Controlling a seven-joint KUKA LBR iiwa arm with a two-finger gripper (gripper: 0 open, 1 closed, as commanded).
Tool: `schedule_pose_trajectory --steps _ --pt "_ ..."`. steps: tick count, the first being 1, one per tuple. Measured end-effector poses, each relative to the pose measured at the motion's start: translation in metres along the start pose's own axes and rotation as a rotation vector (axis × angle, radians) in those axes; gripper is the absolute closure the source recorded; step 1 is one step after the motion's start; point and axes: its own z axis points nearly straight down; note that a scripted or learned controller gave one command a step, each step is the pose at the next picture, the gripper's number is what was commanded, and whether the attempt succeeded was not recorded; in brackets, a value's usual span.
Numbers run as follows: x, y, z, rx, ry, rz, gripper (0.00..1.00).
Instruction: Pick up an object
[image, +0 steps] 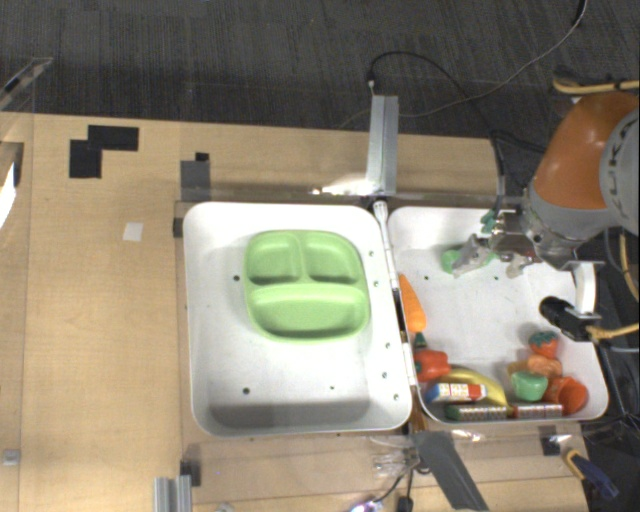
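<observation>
Left bin (210, 330): green divided plate (305, 283). Right bin (470, 310): carrot (412, 305) at left wall; banana (470, 384), toy foods heaped along near edge. Claw (470, 255) over far part; pale green object (455, 260) seen at fingertips, grip state indeterminable.

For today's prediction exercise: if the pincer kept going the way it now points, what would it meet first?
The pincer points left across the right bin. The path looks free until the dividing wall between bins, though its height is unclear.

Toy foods (500, 385) heaped along right bin's near edge (560, 416)
</observation>
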Motion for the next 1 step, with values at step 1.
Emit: schedule_pose_trajectory --steps 1 --pt "-0.0033 0.0408 0.0439 -0.003 -0.001 -0.118 0.0"
